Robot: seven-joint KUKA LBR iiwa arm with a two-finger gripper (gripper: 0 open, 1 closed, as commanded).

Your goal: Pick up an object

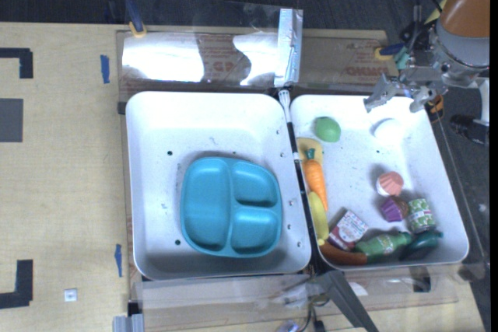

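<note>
Fingers of the gripper [398,97] are spread apart with nothing between them, above the right bin's [445,167] far edge. Nearest toys: green ball [327,129] and pink ball [390,183]. Left bin [156,128] holds a blue tray [231,206].

One fixed cam above bench, looking down at a slant on both bins [148,117], mid-range.

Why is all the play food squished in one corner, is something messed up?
Nothing looks broken or spilled. The toy carrot lies along the right bin's left wall; the other toys crowd its near edge. The blue divided plate sits flat in the left bin.
</note>
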